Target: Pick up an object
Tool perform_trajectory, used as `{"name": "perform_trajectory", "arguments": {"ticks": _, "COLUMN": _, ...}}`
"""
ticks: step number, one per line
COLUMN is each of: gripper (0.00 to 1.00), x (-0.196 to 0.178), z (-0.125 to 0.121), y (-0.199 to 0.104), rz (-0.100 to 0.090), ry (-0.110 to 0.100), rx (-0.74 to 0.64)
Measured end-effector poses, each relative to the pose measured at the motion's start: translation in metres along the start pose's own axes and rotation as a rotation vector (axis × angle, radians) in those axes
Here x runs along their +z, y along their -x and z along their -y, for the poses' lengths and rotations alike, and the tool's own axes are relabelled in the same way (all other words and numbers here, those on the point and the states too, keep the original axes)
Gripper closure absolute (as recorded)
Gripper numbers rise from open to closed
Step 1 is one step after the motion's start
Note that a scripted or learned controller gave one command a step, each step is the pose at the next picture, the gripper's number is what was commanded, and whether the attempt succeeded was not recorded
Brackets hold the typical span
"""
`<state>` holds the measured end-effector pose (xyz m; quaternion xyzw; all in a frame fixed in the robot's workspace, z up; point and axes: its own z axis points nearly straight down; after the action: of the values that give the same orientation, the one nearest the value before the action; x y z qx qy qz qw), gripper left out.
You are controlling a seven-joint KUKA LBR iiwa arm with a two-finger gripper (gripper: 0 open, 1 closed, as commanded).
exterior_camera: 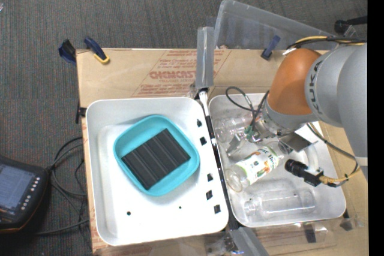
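Note:
My gripper (pixel 246 133) reaches down into the right bin (pixel 333 189), near its back left part. It hangs over a clear plastic container (pixel 228 126) that is hard to make out. Just in front of the gripper lies a clear bottle with a green and orange label (pixel 259 165), on its side with its mouth to the left. Another clear bottle (pixel 279 202) lies along the bin's front wall. In the left bin (pixel 99 189) rests a teal square dish (pixel 126 141) with a black ridged slab (pixel 155 156) in it.
A clear plastic lid (pixel 264 27) stands tilted behind the right bin. Blue clamps (pixel 96 51) (pixel 270 46) hold the brown board (pixel 174 69) under the bins. A tablet (pixel 18 192) with cables lies on the floor at the left.

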<state>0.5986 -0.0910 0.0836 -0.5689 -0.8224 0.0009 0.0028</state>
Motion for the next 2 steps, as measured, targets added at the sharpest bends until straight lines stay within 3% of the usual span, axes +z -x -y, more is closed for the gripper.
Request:
{"name": "perform_trajectory", "arguments": {"ticks": 1, "gripper": 0.00, "x": -0.001, "z": 0.053, "y": 0.035, "rz": 0.001, "ry": 0.001, "rx": -0.020}}
{"name": "perform_trajectory", "arguments": {"ticks": 2, "gripper": 0.00, "x": -0.015, "z": 0.089, "y": 0.049, "rz": 0.037, "ry": 0.049, "rx": -0.195}}
